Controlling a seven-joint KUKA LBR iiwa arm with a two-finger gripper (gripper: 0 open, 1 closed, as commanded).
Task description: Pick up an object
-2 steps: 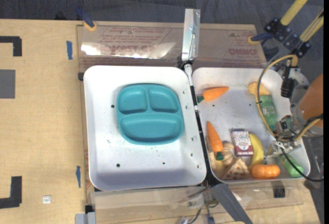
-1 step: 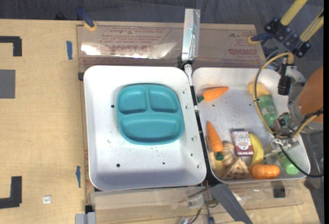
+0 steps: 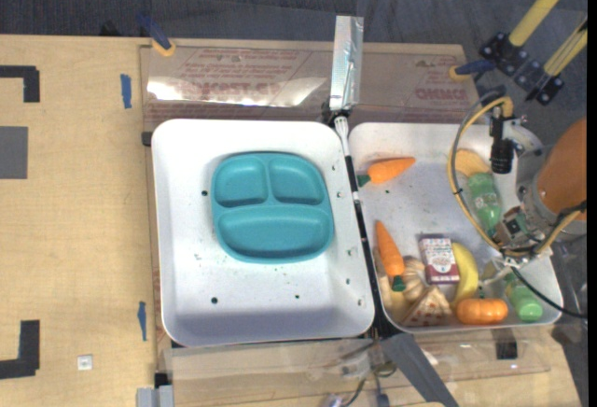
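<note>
Toy food crowds the right bin's [image 3: 410,146] near edge: an orange pumpkin [image 3: 481,310], banana [image 3: 465,270], small red box [image 3: 437,259] and carrot [image 3: 389,249]. Another carrot [image 3: 390,170] lies near the far rim. Over the right side hangs the gripper [image 3: 511,242], grip state unclear; a teal divided tray [image 3: 272,206] sits in the left bin [image 3: 177,237].

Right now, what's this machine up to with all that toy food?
A robot arm reaches in from the right over the right-hand bin, which holds a pile of toy food: two carrots, a banana, a small red box, a little pumpkin and some green pieces. Its job is to pick one up. I can't see anything held yet. The left bin holds a teal divided plate, lying flat.
</note>
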